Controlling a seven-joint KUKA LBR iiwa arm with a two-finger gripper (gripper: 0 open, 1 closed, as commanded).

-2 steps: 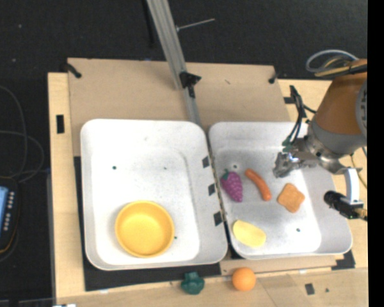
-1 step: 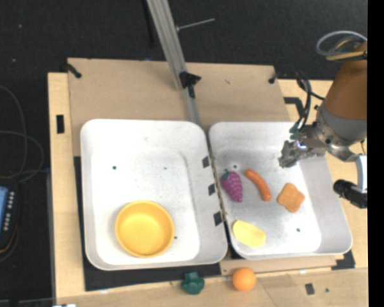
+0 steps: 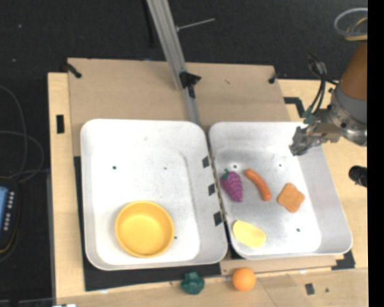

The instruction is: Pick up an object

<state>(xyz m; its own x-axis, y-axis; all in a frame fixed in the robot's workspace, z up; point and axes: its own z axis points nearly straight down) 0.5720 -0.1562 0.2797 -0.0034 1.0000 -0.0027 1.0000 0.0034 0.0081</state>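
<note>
The right bin [image 3: 320, 235] holds a purple bunch of grapes [image 3: 232, 185], an orange carrot [image 3: 258, 183], an orange-brown bread piece [image 3: 291, 197] and a pale yellow lemon-like piece [image 3: 248, 233]. A yellow bowl [image 3: 144, 228] sits in the left bin [image 3: 115, 146]. My gripper [image 3: 300, 144] hangs over the upper right part of the right bin, above and to the right of the carrot, with nothing seen between its fingers.
An orange ball [image 3: 244, 279] and a small green object [image 3: 192, 283] lie on the bench in front of the bins. A metal pole [image 3: 169, 37] slants down to the gap between the bins at the back.
</note>
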